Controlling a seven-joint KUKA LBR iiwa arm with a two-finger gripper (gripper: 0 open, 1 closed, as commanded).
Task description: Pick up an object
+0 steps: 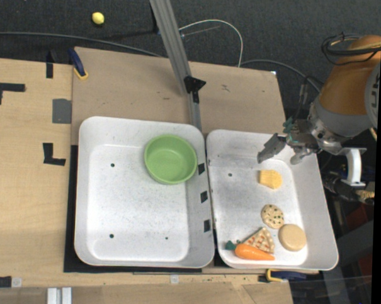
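Gripper point(283, 152) hovers above right bin point(315, 185), fingers apart, nothing between them; yellow block point(270, 179) lies just below. Green bowl point(170, 159) in left bin point(94, 194).

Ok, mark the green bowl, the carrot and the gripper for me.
green bowl point(170, 159), camera view, middle of its inside floor.
carrot point(253, 252), camera view, middle of the orange body.
gripper point(285, 152), camera view, midway between the two spread fingertips.
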